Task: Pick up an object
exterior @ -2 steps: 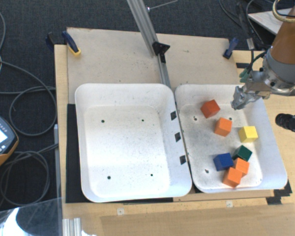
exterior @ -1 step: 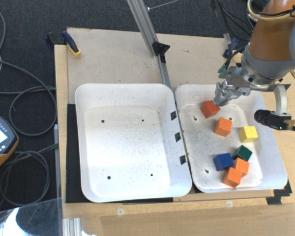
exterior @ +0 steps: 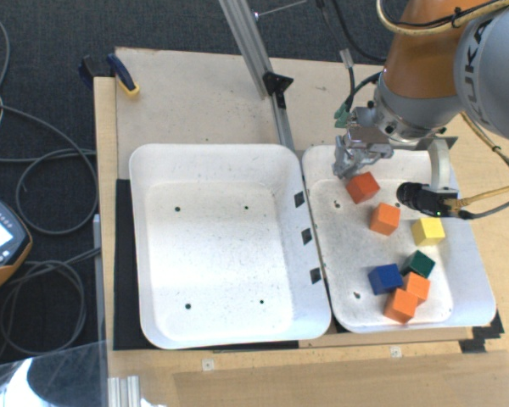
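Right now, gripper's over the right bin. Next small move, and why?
Probably a short descent. The gripper sits just above the red-orange block at the right bin's far left, and nothing shows between its fingers.

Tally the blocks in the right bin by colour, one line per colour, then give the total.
Red-orange block, just below the end effector: 1
Orange blocks: 3
Yellow block: 1
Green block: 1
Blue block: 1
Total: 7 blocks, all in the right bin.
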`<state>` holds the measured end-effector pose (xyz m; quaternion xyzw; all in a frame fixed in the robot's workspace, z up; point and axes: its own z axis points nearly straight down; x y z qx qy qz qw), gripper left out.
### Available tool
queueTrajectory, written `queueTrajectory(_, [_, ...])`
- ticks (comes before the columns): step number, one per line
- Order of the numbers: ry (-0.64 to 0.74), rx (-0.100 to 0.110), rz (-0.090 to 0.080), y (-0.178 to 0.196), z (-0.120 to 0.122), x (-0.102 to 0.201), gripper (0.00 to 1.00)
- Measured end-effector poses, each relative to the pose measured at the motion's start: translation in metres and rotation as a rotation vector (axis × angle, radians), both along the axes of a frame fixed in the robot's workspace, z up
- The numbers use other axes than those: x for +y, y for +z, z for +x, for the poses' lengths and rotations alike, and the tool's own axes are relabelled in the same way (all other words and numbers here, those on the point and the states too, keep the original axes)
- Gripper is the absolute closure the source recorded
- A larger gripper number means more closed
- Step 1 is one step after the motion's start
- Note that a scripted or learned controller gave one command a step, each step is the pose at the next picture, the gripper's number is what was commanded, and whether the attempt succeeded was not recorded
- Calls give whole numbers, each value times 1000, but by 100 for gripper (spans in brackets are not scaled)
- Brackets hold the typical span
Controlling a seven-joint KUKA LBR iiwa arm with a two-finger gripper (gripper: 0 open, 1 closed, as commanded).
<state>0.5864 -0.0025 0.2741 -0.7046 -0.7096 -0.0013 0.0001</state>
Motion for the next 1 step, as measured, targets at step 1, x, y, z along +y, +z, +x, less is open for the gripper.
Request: queueTrajectory(1, [0,0,0,-4,9,51,100])
